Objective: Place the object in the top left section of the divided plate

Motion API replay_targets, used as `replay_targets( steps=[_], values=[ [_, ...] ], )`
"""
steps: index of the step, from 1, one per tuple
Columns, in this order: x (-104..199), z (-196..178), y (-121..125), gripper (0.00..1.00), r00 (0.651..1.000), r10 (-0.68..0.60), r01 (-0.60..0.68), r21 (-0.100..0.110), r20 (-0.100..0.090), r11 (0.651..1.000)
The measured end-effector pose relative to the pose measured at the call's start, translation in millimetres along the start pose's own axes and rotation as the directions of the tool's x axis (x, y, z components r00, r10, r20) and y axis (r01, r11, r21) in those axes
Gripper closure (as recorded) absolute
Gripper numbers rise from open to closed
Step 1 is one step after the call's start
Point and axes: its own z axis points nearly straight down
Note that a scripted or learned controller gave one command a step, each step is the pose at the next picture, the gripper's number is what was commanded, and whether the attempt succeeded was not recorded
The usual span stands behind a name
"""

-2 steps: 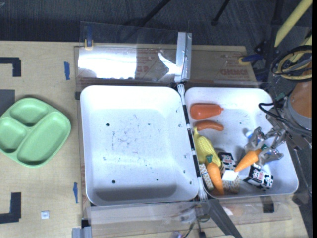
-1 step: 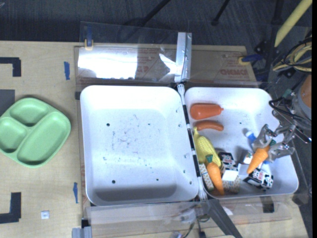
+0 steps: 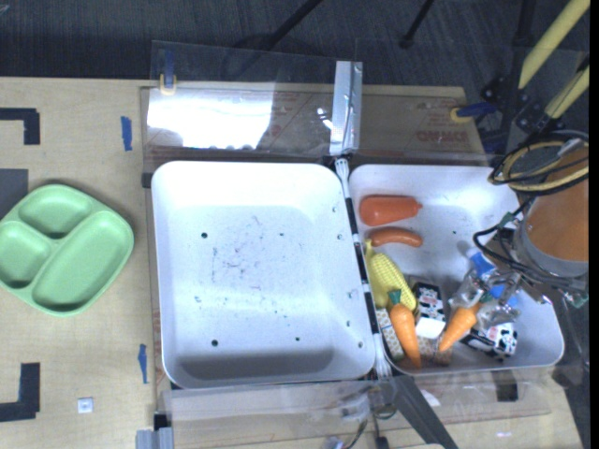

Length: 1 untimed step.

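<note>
Hovering: end effector [image 3: 487, 293] low in right bin [image 3: 449, 181] | near carrot [image 3: 457, 327] | opening unclear

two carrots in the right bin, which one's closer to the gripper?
The right-hand carrot, lying slanted just below the gripper. The other carrot lies farther left, under the corn cob.

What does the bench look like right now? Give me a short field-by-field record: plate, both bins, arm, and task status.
plate: green divided plate on the bench, left of both bins, nothing in its sections
left bin: white bin, only scuff marks on its floor
right bin: white bin holding toy food: hot dog, sausage, corn cob, two carrots, plus small black and white items
arm: orange band over the right bin's right side, gripper low among the toys
fingers: state unclear
task status: no object on the plate yet
</note>
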Motion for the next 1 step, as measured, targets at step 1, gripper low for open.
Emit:
replay_targets(
  steps=[1],
  values=[
    [39.6, -123.7, -42.6, 1.0, 0.961, -0.278, 0.278, -0.019, -0.006, 0.961]
  ],
)
